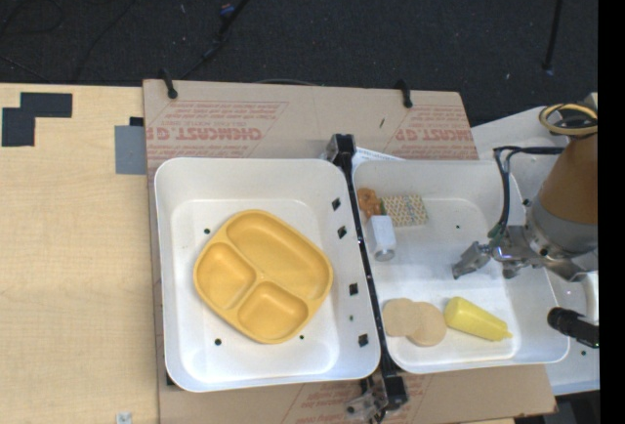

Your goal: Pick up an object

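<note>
Nothing is picked up yet, as far as I can see. The likeliest target, a yellow corn-shaped piece (477,318), lies flat on the floor of the right bin (459,361), near its front edge. Just beside it to the left sit two pale round discs (414,320), overlapping each other. Further back in that bin are a small white cylinder (381,237), a speckled sponge-like block (406,209) and an orange-brown scrap (369,202) against the divider. The hand (477,258) hangs over the right side of this bin, above and apart from the yellow piece, with nothing between its fingers; whether they are spread or closed I cannot tell. The left bin (186,207) holds a yellow divided plate (262,275). So descent, grasp and lift all remain.
</note>
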### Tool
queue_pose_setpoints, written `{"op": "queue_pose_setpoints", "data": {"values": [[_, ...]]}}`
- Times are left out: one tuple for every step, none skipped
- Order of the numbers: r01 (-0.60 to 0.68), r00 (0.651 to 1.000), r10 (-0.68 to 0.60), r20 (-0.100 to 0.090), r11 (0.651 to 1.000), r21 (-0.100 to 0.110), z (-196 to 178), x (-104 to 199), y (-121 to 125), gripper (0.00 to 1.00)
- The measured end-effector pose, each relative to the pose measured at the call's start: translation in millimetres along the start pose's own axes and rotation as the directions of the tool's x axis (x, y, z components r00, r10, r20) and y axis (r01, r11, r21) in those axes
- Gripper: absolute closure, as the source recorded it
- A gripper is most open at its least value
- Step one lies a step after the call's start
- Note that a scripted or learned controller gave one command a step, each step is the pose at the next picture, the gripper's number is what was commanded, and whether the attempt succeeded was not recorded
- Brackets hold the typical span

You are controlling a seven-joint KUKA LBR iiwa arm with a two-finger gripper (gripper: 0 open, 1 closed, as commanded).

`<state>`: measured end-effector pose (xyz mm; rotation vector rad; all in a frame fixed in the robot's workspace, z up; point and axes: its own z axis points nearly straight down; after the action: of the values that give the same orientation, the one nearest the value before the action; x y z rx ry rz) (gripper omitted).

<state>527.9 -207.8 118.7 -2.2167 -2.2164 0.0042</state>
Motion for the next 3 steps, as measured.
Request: {"op": "queue_pose_setpoints", "data": {"values": [[-0.001, 1.0, 0.001, 0.002, 1.0, -0.004, 32, 1, 0, 0.0], [-0.002, 1.0, 0.002, 0.002, 1.0, -0.005, 20, 0, 1, 1.0], [0.003, 1.0, -0.003, 0.004, 1.0, -0.01, -37, 8, 7, 1.0]]}}
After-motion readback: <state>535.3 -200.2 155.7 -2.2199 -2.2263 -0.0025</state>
